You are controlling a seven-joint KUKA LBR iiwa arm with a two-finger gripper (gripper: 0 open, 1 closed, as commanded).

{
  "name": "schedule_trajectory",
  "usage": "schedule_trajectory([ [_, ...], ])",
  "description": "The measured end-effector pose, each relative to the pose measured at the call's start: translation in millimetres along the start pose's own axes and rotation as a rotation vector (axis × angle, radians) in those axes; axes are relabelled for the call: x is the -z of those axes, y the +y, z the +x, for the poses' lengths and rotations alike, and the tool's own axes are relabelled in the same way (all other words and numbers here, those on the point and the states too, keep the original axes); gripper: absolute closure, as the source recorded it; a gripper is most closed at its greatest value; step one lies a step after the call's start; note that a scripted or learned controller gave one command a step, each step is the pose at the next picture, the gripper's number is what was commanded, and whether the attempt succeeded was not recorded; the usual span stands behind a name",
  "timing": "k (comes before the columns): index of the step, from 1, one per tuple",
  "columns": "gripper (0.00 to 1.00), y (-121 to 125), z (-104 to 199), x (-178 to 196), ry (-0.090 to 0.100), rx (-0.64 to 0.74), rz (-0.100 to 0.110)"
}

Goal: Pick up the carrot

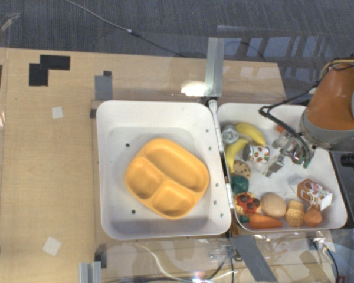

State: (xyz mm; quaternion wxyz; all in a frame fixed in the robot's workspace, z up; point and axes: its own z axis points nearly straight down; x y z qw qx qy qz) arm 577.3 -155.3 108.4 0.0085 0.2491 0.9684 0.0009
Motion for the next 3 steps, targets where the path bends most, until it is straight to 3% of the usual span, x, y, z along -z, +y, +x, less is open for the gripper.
schedule_trajectory([
  [3,0.00,0.0,0.0,0.0,0.000,0.000,0.000],
])
